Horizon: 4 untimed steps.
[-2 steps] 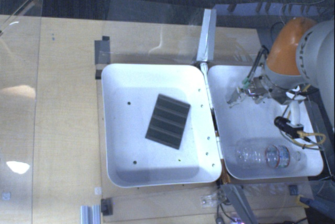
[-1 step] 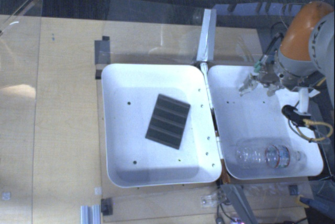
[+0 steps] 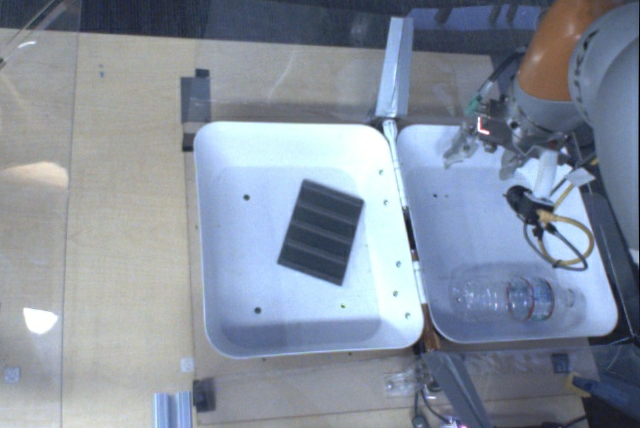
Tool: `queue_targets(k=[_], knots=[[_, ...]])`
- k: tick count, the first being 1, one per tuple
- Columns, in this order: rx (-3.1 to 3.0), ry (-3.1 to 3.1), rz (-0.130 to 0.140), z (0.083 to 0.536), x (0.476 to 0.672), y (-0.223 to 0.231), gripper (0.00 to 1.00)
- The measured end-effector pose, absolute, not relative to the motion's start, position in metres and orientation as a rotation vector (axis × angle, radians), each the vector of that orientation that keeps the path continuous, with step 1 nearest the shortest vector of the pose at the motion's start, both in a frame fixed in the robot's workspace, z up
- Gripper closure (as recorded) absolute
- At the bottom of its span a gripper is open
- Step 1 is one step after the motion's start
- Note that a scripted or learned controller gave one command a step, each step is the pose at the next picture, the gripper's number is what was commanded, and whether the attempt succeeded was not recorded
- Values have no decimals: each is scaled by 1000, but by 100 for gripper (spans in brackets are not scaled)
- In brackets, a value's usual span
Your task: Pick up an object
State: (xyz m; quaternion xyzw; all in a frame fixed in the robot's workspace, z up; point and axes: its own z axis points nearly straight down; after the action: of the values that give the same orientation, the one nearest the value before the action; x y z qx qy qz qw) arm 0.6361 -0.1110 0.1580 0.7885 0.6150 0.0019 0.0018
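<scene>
A dark ridged rectangular block (image 3: 321, 231) lies flat and slightly turned in the middle of the left bin (image 3: 230, 316). A clear plastic bottle (image 3: 510, 297) lies on its side near the front wall of the right bin (image 3: 440, 246). My gripper (image 3: 482, 154) hangs over the back part of the right bin, well behind the bottle. Its two fingers are spread apart and open, with nothing between them.
A looped black and yellow cable (image 3: 556, 228) hangs from the wrist over the right side of the right bin. A metal divider post (image 3: 393, 71) rises behind the seam between the bins. Wooden bench top (image 3: 100, 216) extends to the left.
</scene>
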Motion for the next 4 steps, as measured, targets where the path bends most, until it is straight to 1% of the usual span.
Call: queue_targets(k=[1, 2, 3, 4], knots=[[2389, 2032, 6, 183, 605, -186, 0], [2515, 1879, 4, 178, 524, -167, 0], [2510, 1883, 10, 189, 526, -166, 100], [2510, 1882, 9, 189, 526, -166, 0]])
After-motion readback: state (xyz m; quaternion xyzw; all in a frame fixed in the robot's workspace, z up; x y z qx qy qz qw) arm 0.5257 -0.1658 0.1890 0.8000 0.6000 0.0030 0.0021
